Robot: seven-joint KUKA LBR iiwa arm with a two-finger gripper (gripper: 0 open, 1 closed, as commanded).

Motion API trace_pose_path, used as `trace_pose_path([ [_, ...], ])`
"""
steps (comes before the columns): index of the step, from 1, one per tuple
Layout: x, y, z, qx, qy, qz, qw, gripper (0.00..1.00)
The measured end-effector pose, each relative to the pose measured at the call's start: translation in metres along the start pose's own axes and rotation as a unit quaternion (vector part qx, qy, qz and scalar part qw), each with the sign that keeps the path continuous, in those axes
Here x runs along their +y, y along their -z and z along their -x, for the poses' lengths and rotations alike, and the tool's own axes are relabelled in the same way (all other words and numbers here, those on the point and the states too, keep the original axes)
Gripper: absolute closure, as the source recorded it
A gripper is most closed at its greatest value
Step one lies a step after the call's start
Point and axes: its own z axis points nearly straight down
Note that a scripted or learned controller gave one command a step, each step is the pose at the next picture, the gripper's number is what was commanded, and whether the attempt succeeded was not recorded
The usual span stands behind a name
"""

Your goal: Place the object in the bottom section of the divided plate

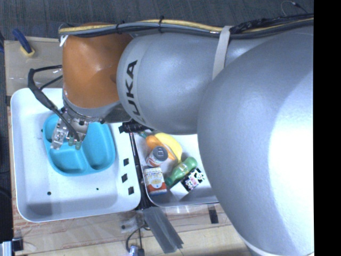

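Blue plate (90, 151): a divided dish lying in the left bin (26, 159).
Gripper (67, 137): poised over the plate's left part; whether anything sits between its fingers cannot be told.
Right bin (160, 201): banana (166, 143), can (159, 155), green bottle (180, 172), small carton (154, 179).
Progress: no object shows on the plate's visible sections; placement appears unfinished.

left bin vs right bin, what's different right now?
The left bin holds a blue divided plate; the right bin holds a pile of small items: banana, green bottle, carton. The tool hangs over the left bin's plate; the arm covers much of the right bin. Both are shallow and white.
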Motion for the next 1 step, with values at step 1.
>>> trace_pose_path([
  [1,0.0325,-0.0408,0.0953,-0.002,0.076,0.001,0.9971,1.00],
])
